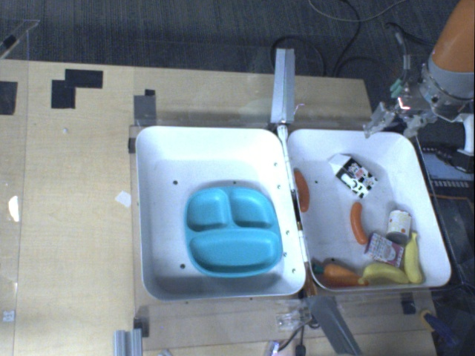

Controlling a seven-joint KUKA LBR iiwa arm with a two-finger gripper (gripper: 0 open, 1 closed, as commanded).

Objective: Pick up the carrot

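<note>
Camera view: the carrot (340,274) lies at the near edge of the right bin (427,191), close to its near-left corner, orange with a bit of green at its left end. Just to its right, along the same edge, rest two bananas (397,267), one flat and one curving up toward the right wall. A small purple packet (384,248) sits touching the bananas, and a little white-and-tan cup (399,223) stands just beyond it. An orange-red sausage (358,222) lies mid-bin, and a second red one (301,189) rests along the left wall. A black-and-white box (355,176) sits toward the far side. The left bin (159,199) carries a blue divided plate (233,230) in its middle. The gripper (395,117) hangs above the far-right corner of the right bin, well apart from the carrot; its fingers spread apart, with nothing between them. The orange band (454,39) shows above the wrist.
</note>
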